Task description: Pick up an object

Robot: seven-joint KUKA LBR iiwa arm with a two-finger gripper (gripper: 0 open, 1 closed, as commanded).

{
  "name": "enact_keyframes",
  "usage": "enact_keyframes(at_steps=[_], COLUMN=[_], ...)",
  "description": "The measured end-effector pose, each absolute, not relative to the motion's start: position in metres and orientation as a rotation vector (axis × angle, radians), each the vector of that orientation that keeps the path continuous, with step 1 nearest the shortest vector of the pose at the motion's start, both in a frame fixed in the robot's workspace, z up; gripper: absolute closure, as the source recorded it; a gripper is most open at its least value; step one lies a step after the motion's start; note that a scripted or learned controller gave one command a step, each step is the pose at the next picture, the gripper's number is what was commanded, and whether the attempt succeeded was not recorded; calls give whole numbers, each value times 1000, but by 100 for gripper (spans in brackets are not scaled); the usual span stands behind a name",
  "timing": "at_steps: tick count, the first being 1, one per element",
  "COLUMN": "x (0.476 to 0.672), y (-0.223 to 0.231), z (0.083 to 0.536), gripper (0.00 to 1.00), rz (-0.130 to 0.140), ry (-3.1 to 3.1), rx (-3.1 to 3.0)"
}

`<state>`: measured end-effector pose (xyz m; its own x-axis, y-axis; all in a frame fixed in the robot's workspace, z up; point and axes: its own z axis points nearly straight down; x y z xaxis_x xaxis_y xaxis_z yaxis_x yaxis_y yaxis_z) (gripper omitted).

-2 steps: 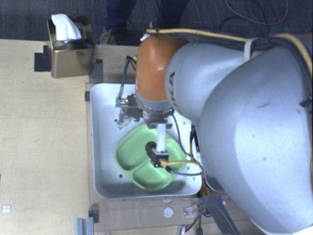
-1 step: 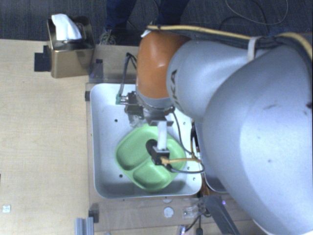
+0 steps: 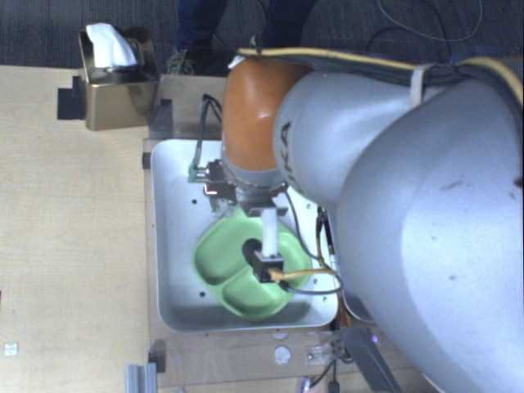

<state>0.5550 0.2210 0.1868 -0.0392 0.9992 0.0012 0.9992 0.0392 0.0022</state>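
A pale green divided plate (image 3: 225,264) lies in the left white bin (image 3: 176,219), towards its near right part. The arm reaches down over this bin, and its wrist hangs right above the plate's far edge. The gripper (image 3: 246,215) is hidden under the wrist and its fittings. Part of the plate's right side is covered by the robot's hardware.
The big grey arm body covers the right bin and most of the right half of the view. A tan box (image 3: 115,88) with white tissue stands beyond the bin's far left corner. Wooden bench top (image 3: 65,244) stretches to the left. A person's legs (image 3: 205,11) stand behind the bench.
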Motion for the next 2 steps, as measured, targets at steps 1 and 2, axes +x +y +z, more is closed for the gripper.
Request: enact_keyframes(at_steps=[1, 2], x=[556, 570], y=[222, 206], z=[198, 161], gripper=[100, 100], rz=[9, 2], ry=[2266, 2337], rx=[2174, 2099])
